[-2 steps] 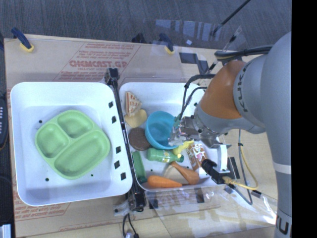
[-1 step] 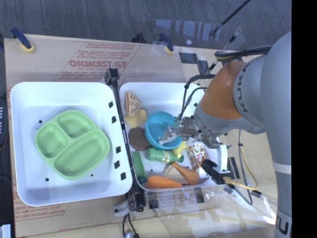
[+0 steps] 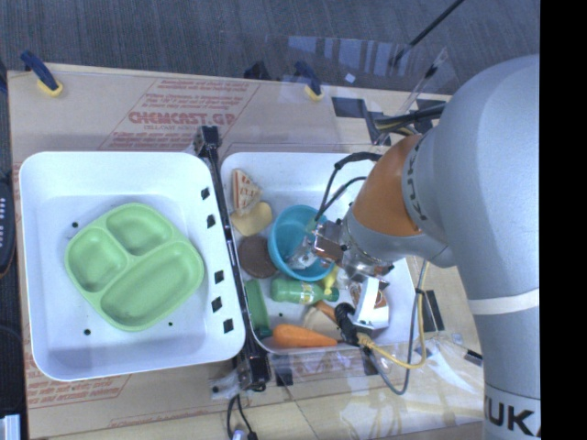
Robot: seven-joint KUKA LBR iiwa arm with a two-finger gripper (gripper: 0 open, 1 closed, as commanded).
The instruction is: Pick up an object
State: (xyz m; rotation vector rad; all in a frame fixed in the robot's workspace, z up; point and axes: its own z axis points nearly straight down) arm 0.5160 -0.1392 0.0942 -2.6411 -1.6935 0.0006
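Note:
The right bin (image 3: 275, 165) holds several small objects: a blue bowl (image 3: 289, 235), a brown disc (image 3: 258, 257), a pizza-slice toy (image 3: 244, 189), a pale yellow piece (image 3: 253, 219), a green bottle (image 3: 295, 291), a green stick (image 3: 256, 311) and an orange carrot (image 3: 301, 337). My gripper (image 3: 316, 253) reaches down from the right over the blue bowl's right rim, just above the green bottle. The wrist hides its fingertips.
The left bin (image 3: 37, 177) holds a green divided plate (image 3: 134, 264). A black divider (image 3: 223, 246) runs between the bins. The arm's grey body (image 3: 477, 200) covers the right bin's right side. Cables (image 3: 394, 356) hang near the bin's front right corner.

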